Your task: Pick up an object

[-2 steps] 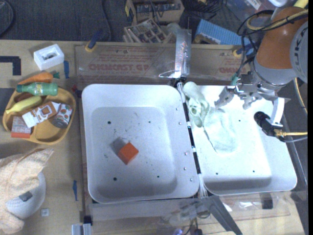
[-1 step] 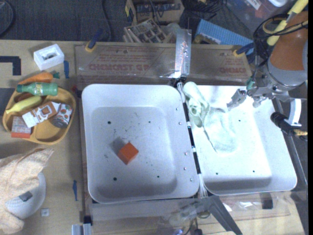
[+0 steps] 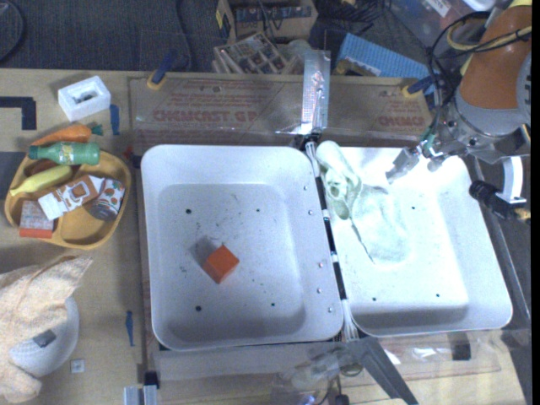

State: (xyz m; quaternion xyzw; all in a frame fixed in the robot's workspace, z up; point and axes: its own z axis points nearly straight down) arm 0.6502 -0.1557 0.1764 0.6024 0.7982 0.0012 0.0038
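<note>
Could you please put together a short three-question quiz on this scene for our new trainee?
1. True or false: the orange block lies in the right bin.
2. Which bin holds the pale crumpled cloth? A) left B) right
3. Fill in: the gripper hangs over the ___ bin.

Key: 1. False, it lies in the left bin. 2. B, at that bin's far left corner. 3. right.

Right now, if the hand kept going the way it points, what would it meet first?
Probably the pale crumpled cloth in the right bin; the hand slants down-left toward it, though depth is uncertain.
</note>
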